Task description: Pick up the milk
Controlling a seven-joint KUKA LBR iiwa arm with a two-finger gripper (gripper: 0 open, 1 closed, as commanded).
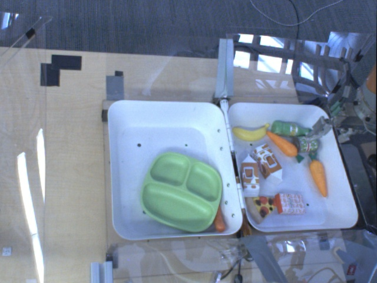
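I see the desk (70, 158) carrying two white bins; the left bin (126, 119) lies well away from my pincer (321, 125), and the right bin (344, 214) sits under it. The green divided plate (181, 191) rests in the left bin. My pincer hangs at the right bin's far right edge; I cannot tell its state. The milk (267, 162), a small carton, lies mid-bin, down and left of the pincer. Between them lies a carrot (281, 144).
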